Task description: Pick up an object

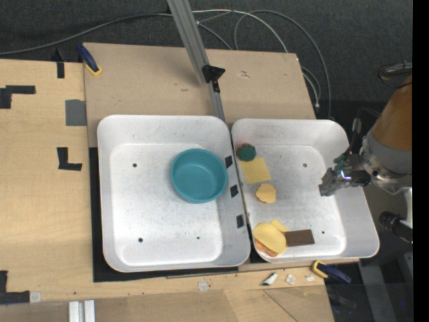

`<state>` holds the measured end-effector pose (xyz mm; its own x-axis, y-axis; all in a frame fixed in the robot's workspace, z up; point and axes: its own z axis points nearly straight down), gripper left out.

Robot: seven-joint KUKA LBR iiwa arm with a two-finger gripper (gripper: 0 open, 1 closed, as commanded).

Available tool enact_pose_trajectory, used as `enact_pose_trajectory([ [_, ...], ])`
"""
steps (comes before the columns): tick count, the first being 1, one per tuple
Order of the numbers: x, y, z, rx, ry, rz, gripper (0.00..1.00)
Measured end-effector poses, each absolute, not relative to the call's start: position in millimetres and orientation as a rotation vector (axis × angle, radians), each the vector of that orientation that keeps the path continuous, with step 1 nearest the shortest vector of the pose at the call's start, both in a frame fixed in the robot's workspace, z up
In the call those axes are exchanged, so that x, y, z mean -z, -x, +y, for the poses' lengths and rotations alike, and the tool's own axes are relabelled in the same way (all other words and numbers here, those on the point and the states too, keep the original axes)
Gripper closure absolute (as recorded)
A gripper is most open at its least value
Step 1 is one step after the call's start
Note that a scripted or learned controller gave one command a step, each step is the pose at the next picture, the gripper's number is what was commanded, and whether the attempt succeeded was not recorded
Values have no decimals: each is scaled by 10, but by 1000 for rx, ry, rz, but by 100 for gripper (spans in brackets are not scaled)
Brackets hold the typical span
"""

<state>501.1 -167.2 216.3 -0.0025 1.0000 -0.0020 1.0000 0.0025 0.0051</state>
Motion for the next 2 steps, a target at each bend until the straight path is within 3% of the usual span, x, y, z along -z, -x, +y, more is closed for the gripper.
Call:
enact_pose_trajectory([
  [1,-2700,-5102,-1738,-3,-2216,2219,100],
  [2,-2715,-5140,-1228,-1,-2215,2229,100],
])
